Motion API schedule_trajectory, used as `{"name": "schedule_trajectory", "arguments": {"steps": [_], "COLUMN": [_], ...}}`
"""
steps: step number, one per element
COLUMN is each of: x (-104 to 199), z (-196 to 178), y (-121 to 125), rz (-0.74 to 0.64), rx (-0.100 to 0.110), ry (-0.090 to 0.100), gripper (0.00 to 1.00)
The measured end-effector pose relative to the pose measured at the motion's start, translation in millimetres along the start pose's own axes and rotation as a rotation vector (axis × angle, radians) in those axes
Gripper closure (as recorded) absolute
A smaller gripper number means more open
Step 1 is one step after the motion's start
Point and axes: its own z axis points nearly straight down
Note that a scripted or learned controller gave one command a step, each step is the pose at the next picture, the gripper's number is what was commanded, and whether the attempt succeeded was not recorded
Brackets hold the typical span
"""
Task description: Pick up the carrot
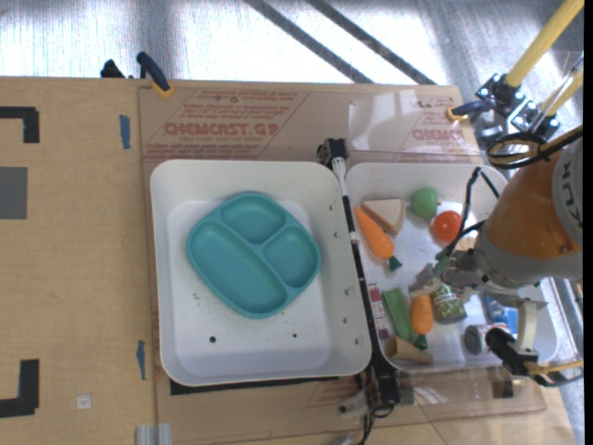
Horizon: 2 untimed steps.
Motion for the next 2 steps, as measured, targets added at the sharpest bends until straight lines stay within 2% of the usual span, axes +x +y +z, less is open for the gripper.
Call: {"name": "schedule_trajectory", "arguments": {"steps": [1,2], "x": [18.0,17.6], "z": [9.8,-1.5], "y": [-14.5,-12.1], "rz": [0.017,0.018], "rx": [-0.001,-0.009], "ry": [-0.007,-0.009], "gripper": [0.00,1.00]}}
